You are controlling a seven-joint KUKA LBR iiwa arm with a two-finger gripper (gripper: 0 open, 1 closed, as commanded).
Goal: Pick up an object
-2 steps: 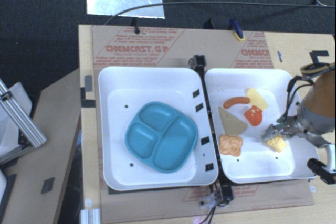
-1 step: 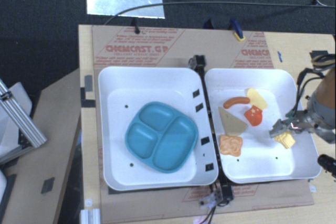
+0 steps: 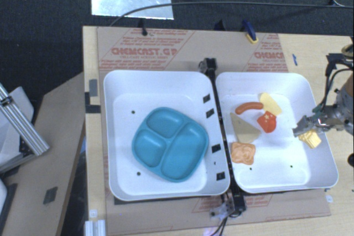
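right now the gripper (image 3: 307, 129) sits low at the right wall of the right-hand shallow white bin (image 3: 287, 171), just beside a small yellow block-shaped toy (image 3: 311, 139); whether it is spread or closed, or has hold of anything, i cannot tell from this slant. the yellow block lies near the bin's right wall, well apart from the red tomato-like toy (image 3: 266, 121), the red sausage toy (image 3: 249, 108), the pale yellow wedge (image 3: 270, 103), the beige triangular slice (image 3: 243, 129) and the orange lumpy piece (image 3: 243, 152). its long axis seems to run from upper left to lower right. being so close to the wall, a closing grasp could likely nudge the block against the rim or pinch only a corner, so it slips free on lifting.
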